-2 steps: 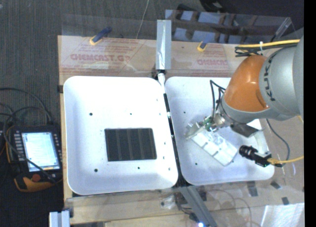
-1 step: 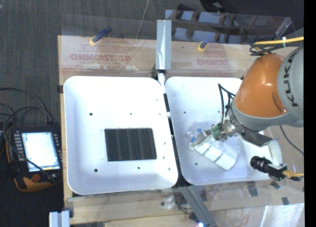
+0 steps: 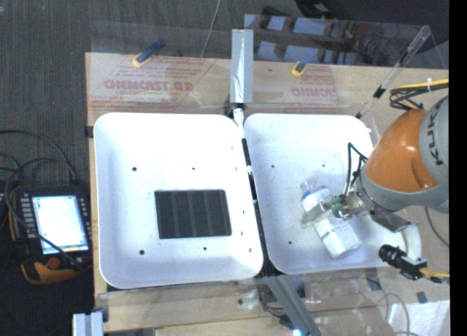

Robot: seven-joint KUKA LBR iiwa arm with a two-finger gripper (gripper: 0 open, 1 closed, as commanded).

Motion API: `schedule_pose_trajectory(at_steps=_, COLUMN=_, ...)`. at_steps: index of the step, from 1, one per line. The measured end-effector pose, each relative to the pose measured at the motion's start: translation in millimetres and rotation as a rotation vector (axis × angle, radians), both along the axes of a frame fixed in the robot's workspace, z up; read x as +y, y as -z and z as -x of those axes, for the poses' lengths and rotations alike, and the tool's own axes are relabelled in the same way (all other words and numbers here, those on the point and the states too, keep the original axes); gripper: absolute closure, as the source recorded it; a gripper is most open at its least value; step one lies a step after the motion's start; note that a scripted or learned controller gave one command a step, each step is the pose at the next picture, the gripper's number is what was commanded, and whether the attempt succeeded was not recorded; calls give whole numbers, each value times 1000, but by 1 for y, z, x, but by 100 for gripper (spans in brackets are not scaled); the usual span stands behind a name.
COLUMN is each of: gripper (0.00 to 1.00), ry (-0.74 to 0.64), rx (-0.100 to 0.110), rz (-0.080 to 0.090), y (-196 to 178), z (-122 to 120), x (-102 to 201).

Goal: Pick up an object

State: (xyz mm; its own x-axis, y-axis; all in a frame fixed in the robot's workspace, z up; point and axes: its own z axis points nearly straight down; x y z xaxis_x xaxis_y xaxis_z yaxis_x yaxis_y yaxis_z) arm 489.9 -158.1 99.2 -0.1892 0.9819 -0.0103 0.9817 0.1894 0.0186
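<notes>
- A clear bottle (image 3: pixel 314 199) lies low in the right bin (image 3: pixel 292 137), toward its right side, tilted, touching a white cylinder (image 3: pixel 337 239) just below it.
- The gripper (image 3: pixel 337 209) sits right between the two, down among them.
- Fingers: cannot tell whether they are spread or pinching, too small and cluttered.
- The arm (image 3: pixel 401 163) comes in from the right, orange band over the bin's edge.
- In the left bin (image 3: pixel 131 137), a dark ribbed panel (image 3: pixel 193 213) lies flat.
- Left of the table (image 3: pixel 109 86), a lit handheld screen (image 3: pixel 57 223).
</notes>
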Motion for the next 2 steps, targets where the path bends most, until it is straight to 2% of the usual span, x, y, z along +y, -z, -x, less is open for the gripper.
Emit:
schedule_pose_trajectory(at_steps=1, gripper=100, ry=-2, rx=-1, rz=-1, y=-10, z=-1, x=1)
schedule_pose_trajectory(at_steps=2, gripper=100, ry=125, rx=22, rz=-7, y=-84, z=-29, x=87)
